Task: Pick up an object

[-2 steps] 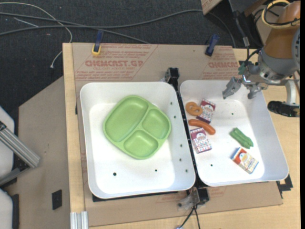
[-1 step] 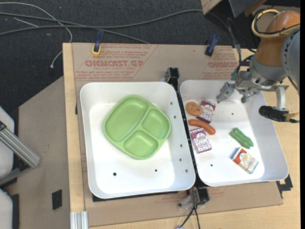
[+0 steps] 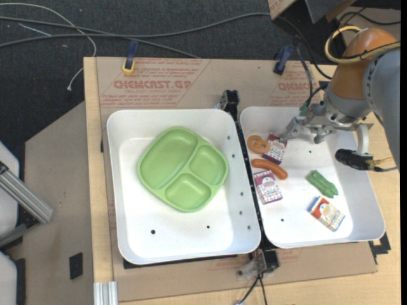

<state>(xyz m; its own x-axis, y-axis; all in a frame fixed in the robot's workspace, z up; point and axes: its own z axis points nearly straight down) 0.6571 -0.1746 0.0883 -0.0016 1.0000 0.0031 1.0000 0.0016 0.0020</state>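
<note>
Hovering claw (image 3: 294, 129) nr small carton (image 3: 276, 151), rt bin (image 3: 356, 230)

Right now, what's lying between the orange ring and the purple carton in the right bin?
In the camera view, a sausage lies between the orange ring and the purple carton, slanting across the gap.

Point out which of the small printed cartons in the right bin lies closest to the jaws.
The small carton beside the orange ring, just below the gripper. The purple carton and blue-and-red carton lie farther toward the near rim.
</note>
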